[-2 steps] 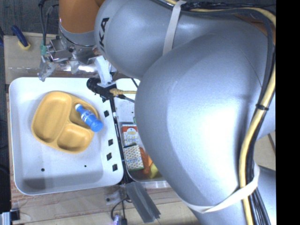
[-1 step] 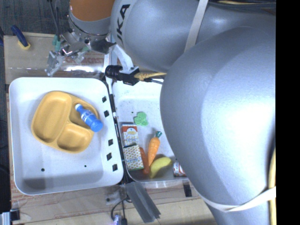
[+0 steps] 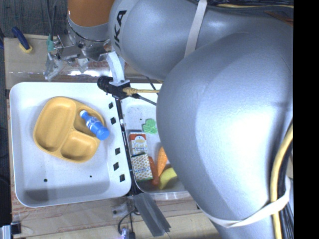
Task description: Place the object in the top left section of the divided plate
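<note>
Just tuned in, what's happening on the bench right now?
The grey KUKA arm reaches over the right bin, hiding most of it. Its end effector sits above the left white bin's far edge, with nothing visibly held. A small blue plastic bottle lies on the yellow divided plate in that bin, across the ridge near its upper right part. A snack packet and other small items lie in the right bin.

The arm (image 3: pixel 149 19) bears black letters, seemingly "KA"; carton (image 3: pixel 139 146) print is unreadable.
</note>
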Robot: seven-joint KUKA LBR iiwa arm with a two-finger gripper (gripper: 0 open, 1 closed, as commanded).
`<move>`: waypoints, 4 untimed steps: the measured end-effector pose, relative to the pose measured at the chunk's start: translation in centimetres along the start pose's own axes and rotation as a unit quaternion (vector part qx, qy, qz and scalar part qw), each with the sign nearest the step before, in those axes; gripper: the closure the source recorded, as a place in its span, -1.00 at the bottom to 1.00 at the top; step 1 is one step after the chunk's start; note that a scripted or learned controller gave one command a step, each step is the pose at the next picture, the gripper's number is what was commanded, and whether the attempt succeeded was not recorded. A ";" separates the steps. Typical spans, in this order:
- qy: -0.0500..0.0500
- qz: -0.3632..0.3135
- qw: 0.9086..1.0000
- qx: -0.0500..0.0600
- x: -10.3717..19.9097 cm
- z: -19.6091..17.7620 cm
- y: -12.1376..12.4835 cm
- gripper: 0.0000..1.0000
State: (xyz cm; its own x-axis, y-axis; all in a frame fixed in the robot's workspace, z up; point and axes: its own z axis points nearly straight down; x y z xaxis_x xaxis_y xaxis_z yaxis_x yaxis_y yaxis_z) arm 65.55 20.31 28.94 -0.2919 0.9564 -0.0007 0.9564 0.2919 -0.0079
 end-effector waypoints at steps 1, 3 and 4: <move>0.000 -0.042 0.999 -0.002 0.7 -6.7 0.2 -1.00; 0.000 -0.078 0.997 -0.002 0.9 -3.8 0.2 -1.00; 0.000 0.086 0.996 0.000 0.6 -3.3 -0.1 -1.00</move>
State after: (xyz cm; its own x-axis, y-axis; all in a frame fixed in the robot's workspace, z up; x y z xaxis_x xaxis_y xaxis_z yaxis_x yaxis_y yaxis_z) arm 65.30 20.83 32.26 -0.1245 0.9922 -0.0022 0.9922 0.1245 -0.0083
